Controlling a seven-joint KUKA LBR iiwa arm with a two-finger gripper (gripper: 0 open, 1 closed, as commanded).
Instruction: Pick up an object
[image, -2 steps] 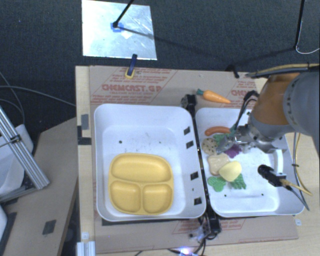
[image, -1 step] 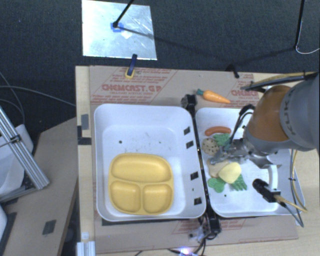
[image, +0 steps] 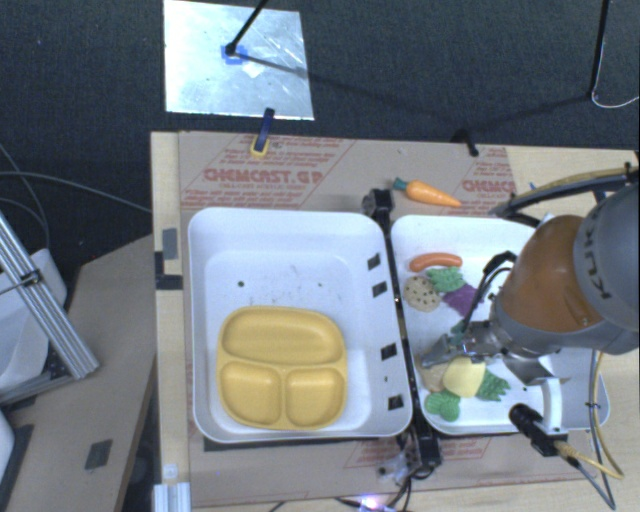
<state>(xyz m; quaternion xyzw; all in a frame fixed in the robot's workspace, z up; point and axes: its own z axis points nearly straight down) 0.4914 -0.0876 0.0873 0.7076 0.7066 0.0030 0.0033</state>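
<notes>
The pincer (image: 452, 352) hangs low over the toy food in the right bin (image: 520, 232), near the counter's front edge; whether it grips anything I cannot tell, so nothing is lifted yet.

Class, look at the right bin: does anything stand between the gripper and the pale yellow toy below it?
Nothing visible does. The gripper sits just above the pale yellow toy in the right bin, with no other item between them.

The desk (image: 300, 165) is topped with printed cardboard. Two white bins sit on it side by side, the left bin (image: 290, 225) and the right bin (image: 500, 230) touching. A carrot (image: 428, 193) lies on the cardboard just behind the right bin.
</notes>
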